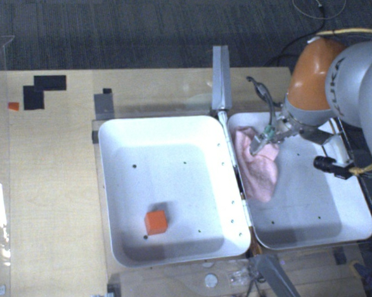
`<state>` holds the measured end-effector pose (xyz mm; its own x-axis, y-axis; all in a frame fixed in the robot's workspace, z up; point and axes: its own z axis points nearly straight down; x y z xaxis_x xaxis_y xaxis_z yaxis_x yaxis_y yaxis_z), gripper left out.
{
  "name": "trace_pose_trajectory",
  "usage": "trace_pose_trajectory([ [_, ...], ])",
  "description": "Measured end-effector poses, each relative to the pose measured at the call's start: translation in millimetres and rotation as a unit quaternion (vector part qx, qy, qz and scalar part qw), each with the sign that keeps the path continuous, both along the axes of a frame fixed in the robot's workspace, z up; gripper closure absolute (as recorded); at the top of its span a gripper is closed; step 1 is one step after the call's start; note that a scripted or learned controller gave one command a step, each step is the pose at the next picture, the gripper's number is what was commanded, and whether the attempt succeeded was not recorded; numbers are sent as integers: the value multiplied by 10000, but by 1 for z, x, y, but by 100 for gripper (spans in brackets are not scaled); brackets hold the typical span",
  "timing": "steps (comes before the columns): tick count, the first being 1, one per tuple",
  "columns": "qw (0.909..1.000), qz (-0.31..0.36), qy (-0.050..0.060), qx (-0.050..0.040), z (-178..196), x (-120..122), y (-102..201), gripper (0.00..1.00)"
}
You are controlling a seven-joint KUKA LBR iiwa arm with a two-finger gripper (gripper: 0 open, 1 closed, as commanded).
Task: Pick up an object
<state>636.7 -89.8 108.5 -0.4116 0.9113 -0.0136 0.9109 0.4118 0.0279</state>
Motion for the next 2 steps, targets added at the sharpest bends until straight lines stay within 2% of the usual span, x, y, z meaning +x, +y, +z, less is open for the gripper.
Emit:
trace_pose_trajectory([
  [1, 9999, 85, 53, -2, -15, -15, -19, 0],
  [2, 9978, -649, 150, 20, -16, 34, -18, 0],
])
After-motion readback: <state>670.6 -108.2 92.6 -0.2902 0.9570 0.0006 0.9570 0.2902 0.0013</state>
